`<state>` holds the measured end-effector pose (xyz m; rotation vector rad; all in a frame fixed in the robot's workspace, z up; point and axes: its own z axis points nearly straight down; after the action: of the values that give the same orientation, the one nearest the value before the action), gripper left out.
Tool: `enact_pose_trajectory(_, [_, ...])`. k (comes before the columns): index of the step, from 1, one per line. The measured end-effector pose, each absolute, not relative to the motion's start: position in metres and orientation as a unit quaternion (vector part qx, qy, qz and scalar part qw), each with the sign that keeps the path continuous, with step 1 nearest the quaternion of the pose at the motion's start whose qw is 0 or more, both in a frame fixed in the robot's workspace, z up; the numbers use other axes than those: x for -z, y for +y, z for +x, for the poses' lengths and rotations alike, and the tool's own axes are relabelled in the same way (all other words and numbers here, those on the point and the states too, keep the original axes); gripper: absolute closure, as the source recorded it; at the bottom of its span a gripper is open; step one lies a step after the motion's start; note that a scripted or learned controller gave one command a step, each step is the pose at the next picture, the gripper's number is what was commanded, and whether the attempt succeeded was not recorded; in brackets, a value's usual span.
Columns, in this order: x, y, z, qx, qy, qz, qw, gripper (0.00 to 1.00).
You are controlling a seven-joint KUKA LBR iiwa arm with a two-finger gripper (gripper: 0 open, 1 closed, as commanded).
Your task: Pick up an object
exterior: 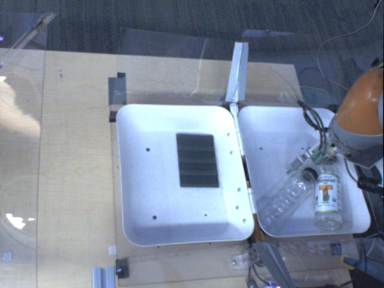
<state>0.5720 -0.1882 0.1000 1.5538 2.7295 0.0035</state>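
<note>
Clear plastic bottle (285,198) lying slantwise, labelled clear bottle (327,200) just beside, right bin (264,131)

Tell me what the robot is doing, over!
End effector low in right bin, above the bottles. Labelled bottle and clear bottle lying side by side, not held. Dark pad in left bin, out of the way.

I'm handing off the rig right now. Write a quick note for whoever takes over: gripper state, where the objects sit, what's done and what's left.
Gripper: low over the right bin, near its right side; I cannot tell whether anything is between its fingers.
Objects: a clear plastic bottle lies on its side in the right bin, cap end toward the gripper. A labelled bottle lies beside it, nearer the bin's right edge. A dark ridged block lies flat in the middle of the left bin.
Done: no object looks lifted.
Left: grasp one object, likely a bottle near the gripper, and lift it.
</note>
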Motion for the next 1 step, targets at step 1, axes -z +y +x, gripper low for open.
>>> enact_pose_trajectory(1, [-0.1063, -0.1996, 0.5292, -0.0045, 0.845, 0.535, -0.001, 0.00])
